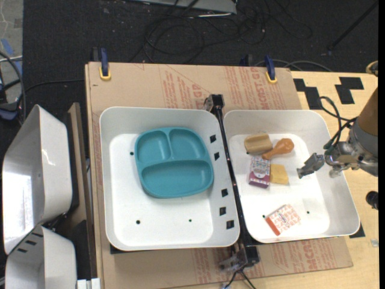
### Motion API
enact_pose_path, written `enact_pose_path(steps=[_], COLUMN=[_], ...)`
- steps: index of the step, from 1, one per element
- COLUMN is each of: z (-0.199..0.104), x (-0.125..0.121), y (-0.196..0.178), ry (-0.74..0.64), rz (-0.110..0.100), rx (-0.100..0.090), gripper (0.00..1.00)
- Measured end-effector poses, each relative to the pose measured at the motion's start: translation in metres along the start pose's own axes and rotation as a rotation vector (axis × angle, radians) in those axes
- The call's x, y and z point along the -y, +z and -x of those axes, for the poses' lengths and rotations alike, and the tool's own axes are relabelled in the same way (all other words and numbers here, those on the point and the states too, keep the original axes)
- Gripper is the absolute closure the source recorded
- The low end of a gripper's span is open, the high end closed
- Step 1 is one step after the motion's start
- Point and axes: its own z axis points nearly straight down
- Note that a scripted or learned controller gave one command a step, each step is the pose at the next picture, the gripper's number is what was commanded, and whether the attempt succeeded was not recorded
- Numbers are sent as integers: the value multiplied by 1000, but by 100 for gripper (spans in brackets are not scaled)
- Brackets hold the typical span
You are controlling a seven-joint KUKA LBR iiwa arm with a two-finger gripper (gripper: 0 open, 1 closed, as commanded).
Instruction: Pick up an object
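The right bin (337,218) holds a tan bread-like block (257,142), an orange drumstick-shaped piece (279,147), a purple and white packet (260,171), a yellow wedge (278,174) and a red and white packet (283,218). My gripper (311,165) hangs over the right side of this bin, to the right of the yellow wedge and apart from it. Nothing is between its fingers.
The left bin (117,215) holds a teal divided plate (173,162). A black divider (227,167) runs between the bins. The arm's wrist (361,143) comes in at the right edge. Grey containers (30,179) stand off the bench at the left.
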Motion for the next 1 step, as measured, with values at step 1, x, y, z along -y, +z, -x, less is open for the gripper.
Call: enact_pose_path(steps=[1], z=[-5], x=[-6], y=[61], ry=[-1], rz=[-1], rx=[-1], gripper=[0])
